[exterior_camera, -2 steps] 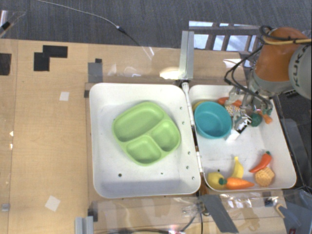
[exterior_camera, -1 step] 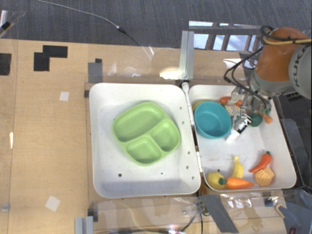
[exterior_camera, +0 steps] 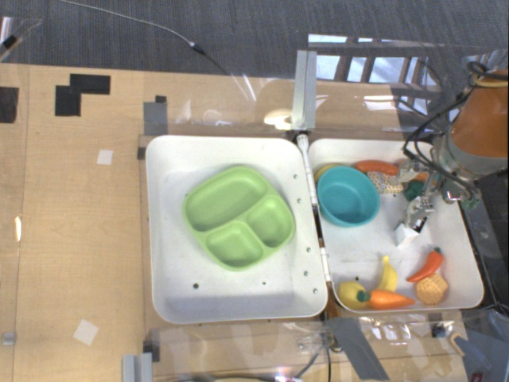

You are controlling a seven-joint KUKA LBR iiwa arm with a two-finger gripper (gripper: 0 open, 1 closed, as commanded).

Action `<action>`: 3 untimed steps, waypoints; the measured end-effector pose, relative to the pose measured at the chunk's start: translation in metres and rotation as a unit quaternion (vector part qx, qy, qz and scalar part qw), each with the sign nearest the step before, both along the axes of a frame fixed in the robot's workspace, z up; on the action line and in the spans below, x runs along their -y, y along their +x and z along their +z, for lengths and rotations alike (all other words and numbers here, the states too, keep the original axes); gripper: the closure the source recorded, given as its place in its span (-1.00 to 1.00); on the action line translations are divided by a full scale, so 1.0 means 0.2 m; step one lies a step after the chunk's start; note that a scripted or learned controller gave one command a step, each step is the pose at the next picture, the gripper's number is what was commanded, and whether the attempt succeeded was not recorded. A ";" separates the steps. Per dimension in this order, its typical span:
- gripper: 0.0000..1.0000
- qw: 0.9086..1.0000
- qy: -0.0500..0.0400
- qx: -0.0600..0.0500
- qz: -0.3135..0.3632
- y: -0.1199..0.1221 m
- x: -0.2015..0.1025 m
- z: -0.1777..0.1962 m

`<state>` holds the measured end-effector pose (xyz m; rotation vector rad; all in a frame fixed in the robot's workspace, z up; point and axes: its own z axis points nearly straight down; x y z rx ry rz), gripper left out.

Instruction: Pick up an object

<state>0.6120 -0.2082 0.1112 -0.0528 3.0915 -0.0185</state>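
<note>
Nearest the camera, along the front wall of the right bin, a cluster of small toy foods was seen: a yellow piece, an orange carrot, a banana, a red pepper and a tan waffle-like piece. These were judged light, stiff plastic, probably smooth and apt to slip; the carrot and banana were packed touching one another, so little finger room was left between them. The pepper, lying slightly apart, was judged the easier target, best taken across its narrow middle.

Farther back, the gripper was found low over bare floor near the middle of the right bin, its fingers pointing down. Nothing was seen between them, and whether they stood wide or narrow could not be told. Open floor lay around the fingertips, so room for a short move toward the front cluster was judged adequate.

Beside it, toward the divider, a teal bowl was set upright; it was judged light but wide, graspable only by its rim. Behind it, a second carrot and a corn piece lay close to the rear wall, where clearance was judged tight.

In the left bin, a green divided plate was resting flat and central, with free room on all sides.
</note>
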 end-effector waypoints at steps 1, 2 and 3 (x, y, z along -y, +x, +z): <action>-1.00 1.000 0.002 -0.012 -0.011 0.22 -0.16 -0.04; -1.00 0.999 0.004 -0.004 -0.045 0.08 -0.02 -0.04; -1.00 0.998 0.004 -0.002 -0.062 -0.09 -0.01 -0.04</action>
